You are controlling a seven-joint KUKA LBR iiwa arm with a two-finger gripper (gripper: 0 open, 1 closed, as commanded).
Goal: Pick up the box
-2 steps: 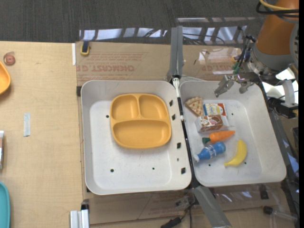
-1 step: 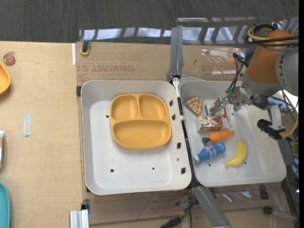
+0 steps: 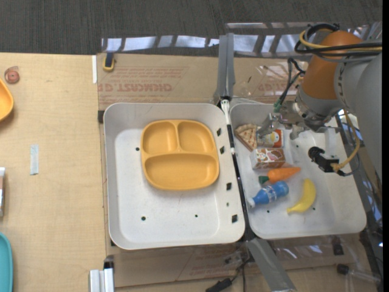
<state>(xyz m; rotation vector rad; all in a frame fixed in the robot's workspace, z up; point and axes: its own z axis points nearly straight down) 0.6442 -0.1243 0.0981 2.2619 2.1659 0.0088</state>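
The pincer (image 3: 271,126), its state unclear, is hovering just beyond the box (image 3: 269,158), toward the right bin's (image 3: 340,224) far edge.

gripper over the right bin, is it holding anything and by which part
Cannot tell. The gripper sits low over the box and a small carton in the right bin, but the view does not show anything between its fingers.
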